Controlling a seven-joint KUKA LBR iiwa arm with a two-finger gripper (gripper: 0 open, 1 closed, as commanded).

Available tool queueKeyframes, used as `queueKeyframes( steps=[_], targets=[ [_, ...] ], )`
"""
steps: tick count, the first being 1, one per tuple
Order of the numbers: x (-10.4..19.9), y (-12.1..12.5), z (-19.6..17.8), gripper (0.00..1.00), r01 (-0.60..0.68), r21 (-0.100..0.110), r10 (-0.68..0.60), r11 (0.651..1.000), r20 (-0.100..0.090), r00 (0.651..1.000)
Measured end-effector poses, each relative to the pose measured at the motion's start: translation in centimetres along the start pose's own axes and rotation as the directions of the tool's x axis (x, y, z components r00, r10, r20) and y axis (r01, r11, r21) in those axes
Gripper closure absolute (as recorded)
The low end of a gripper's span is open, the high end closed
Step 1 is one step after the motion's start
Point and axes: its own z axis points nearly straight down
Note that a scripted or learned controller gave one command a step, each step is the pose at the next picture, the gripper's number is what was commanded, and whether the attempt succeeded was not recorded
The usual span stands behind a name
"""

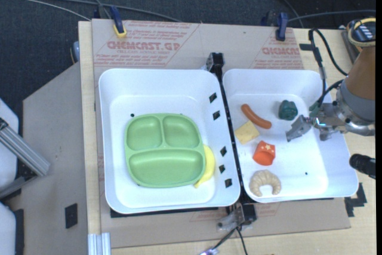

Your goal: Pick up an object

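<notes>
1. The arm [358, 92] is reaching in from the right, over the right bin [316, 179].
2. The gripper [296, 129] is hovering above the right bin's floor, near its right side; nothing is showing between its tips, and how far it is open I cannot tell.
3. A dark green lump [287, 108] is sitting just left of and above the gripper, near but apart from it.
4. A sausage [256, 116] is lying at a slant in the upper left of the right bin.
5. A yellow wedge [246, 131] is lying just below the sausage, close to the bin's left wall.
6. A red-orange piece [264, 153] is sitting near the bin's middle, below the wedge and to its right.
7. A croissant [265, 181] is lying near the bin's front edge, below the red-orange piece.
8. In the left bin [113, 128], a green divided tray [165, 149] is lying flat, with a banana [207, 167] peeking out along its right edge.
9. Both bins are sitting side by side on the bench [89, 128].
</notes>
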Motion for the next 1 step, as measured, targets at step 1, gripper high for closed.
queueKeyframes(
  steps=[1],
  targets=[
    [0.03,0.30,-0.60,0.00,0.003,-0.013,-0.003,1.000,0.003,1.000]
  ],
)
